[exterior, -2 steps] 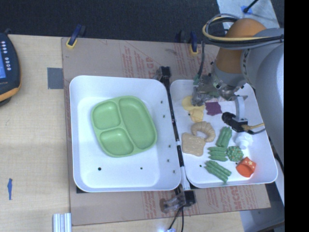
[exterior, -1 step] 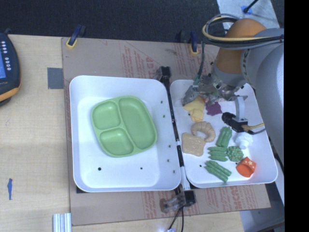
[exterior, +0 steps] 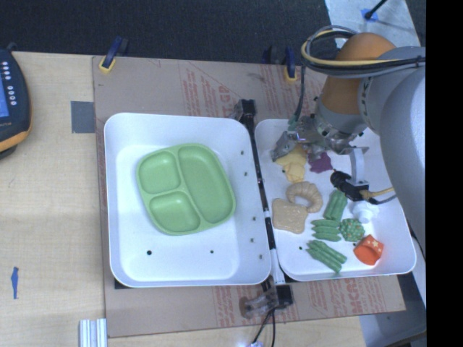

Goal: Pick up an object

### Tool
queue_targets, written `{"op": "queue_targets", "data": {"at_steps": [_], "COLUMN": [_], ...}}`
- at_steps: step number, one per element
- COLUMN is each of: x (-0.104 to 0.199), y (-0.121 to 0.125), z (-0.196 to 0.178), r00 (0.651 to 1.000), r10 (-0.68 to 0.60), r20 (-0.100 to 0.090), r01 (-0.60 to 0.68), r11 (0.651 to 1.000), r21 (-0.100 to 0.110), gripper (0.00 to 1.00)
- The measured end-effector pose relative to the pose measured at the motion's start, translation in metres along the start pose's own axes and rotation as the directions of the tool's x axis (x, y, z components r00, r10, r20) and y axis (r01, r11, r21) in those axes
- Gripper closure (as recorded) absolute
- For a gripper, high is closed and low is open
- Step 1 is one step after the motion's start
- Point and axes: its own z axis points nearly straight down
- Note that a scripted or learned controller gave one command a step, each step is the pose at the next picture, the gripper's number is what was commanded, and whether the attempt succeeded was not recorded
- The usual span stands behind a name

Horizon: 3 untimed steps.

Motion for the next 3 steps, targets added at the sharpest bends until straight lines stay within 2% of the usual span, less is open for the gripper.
{"op": "queue_targets", "data": {"at_steps": [1, 2, 3], "x": [-0.019, 0.005, 0.003], "y": [0.000, 0.000, 0.001], "z": [-0.001, 0.000, -0.012], "r00": [1.000, 1.000, 1.000], "r10": [0.006, 0.001, 0.000], "r20": [0.001, -0.001, 0.000], "r01": [-0.006, -0.001, 0.000], "r11": [1.000, 1.000, 1.000], "r21": [-0.004, 0.000, 0.000], "gripper": [0.00, 0.00, 1.00]}}
